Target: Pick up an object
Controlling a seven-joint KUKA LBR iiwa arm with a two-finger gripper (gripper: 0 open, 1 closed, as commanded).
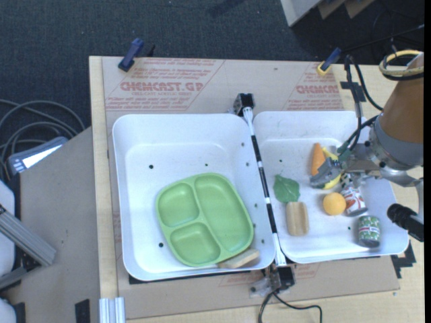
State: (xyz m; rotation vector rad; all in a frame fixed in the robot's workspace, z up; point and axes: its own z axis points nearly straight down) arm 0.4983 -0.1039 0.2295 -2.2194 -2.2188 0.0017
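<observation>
Holding one green tray [204, 218], left bin [128, 147]; right bin [283, 130], six items.

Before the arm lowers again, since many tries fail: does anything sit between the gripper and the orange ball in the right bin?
Nothing visible lies between them. The gripper hangs just above the orange ball, close to a carrot-like orange piece. A small can crowds the ball's right side, and a green leafy toy lies to its left.

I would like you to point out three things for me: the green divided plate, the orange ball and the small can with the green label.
green divided plate [176, 204]: camera view, floor of its upper left compartment.
orange ball [333, 204]: camera view, its middle.
small can [368, 231]: camera view, its green label.
</observation>
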